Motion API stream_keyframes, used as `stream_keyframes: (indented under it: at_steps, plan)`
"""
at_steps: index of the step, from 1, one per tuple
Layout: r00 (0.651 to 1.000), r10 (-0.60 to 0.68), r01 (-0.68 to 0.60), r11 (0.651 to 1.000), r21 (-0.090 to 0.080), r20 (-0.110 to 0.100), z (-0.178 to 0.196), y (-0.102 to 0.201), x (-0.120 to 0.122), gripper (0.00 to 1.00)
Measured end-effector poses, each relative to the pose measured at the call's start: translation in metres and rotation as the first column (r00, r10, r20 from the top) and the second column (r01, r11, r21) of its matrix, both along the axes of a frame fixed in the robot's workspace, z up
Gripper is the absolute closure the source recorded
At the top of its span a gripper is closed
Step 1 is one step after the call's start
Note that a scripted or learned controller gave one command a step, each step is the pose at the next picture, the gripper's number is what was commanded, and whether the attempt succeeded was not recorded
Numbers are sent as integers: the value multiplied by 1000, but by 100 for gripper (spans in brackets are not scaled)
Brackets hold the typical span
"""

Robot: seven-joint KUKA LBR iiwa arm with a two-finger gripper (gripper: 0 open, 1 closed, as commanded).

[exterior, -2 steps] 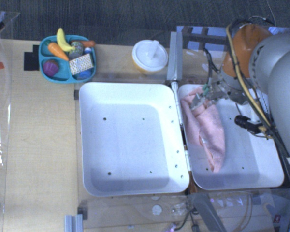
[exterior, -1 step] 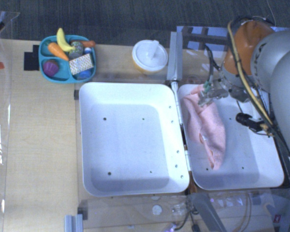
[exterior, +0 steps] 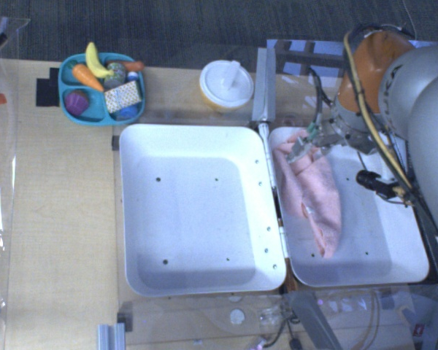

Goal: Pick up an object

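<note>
The gripper point(exterior: 306, 143) sat low over the upper end of the pink cloth point(exterior: 315, 195), which lay in the right bin point(exterior: 394, 261). Whether it had closed could not be told. The cloth lay unlifted; grasping and raising seemingly remained.

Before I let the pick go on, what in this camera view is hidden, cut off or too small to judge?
- Gripper: too small and cluttered against the pink cloth to tell whether it has hold of the fabric.
- Right bin: its far right side is covered by the arm and cables.
- Blue tray: toy banana and carrot are clear; the other pieces are too small to name.
</note>
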State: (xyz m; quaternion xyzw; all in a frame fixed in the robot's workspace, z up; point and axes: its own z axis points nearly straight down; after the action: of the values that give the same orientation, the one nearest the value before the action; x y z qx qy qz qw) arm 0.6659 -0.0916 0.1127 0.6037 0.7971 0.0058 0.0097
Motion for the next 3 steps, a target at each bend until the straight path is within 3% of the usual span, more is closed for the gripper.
stream_keyframes:
  at_steps: [1,2,3]
  plan:
    - [1000,-12,12,1000,1,-17,24,-83,-22,0]
    - [981,194,-194,981,-3,-8,-21,-70,-44,0]
    - [943,331,-331,944,-5,-8,-21,-13,-36,0]
